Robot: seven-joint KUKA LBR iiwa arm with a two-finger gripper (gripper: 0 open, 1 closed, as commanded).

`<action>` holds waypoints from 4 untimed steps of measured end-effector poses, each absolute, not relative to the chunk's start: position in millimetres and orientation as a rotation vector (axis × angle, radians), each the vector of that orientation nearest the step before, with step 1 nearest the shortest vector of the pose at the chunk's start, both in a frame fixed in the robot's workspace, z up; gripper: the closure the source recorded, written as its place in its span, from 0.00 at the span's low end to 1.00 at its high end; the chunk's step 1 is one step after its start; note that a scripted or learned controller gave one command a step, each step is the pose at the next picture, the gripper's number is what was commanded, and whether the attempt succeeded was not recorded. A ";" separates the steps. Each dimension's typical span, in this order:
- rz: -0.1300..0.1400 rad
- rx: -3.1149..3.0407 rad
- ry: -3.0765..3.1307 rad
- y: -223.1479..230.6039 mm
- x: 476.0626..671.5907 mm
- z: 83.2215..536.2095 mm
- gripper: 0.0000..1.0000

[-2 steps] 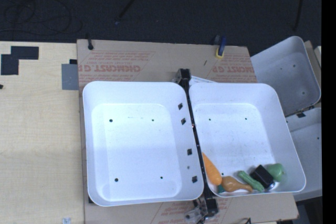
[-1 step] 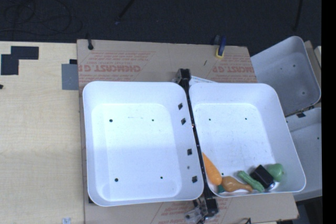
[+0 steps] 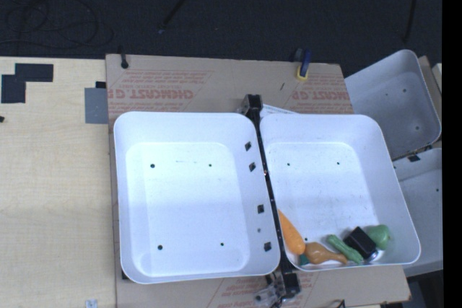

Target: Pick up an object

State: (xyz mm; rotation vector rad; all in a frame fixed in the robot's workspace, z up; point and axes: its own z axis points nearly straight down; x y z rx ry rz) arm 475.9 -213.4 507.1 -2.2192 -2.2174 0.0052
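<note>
In the right bin (image 3: 325, 169), front corner nearest the camera, all the pickable stuff sits in one tight cluster. Left to right:
- orange carrot-shaped piece (image 3: 290, 231), lying at a slant along the bin's inner wall
- tan-orange lump (image 3: 322, 252), touching the carrot's lower end
- long green piece (image 3: 343, 248), lying flat just beside the lump
- black block (image 3: 360, 242), tilted, resting against the long green piece
- round green item (image 3: 379, 234), just behind the block, near the right wall

There is a small pale bit under the lump at the front wall, too small to identify. The rest of the right bin floor is bare white.

The left bin (image 3: 120, 191) sits flush against the right one. Black clips (image 3: 260, 208) run down the seam between them. Both bins rest on a cardboard sheet (image 3: 180, 86) with red print, and the sheet lies on the wood worktop (image 3: 50, 191). A blue-and-yellow clamp (image 3: 304, 66) grips the sheet's far edge. Black tape patches (image 3: 27, 80) and a grey one (image 3: 94, 104) are on the worktop at left. A grey metal panel (image 3: 393, 94) stands off the right bin's far corner.

Claw state: can't tell from this shot.
</note>
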 end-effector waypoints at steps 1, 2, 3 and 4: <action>0.005 -2.219 -2.217 -212.9 476.2 467.0 1.00; -0.004 -2.220 -2.230 -177.8 476.3 542.0 1.00; 0.006 -2.220 -2.216 -214.8 475.9 492.2 1.00; 0.005 -2.218 -2.218 -212.8 476.2 454.1 1.00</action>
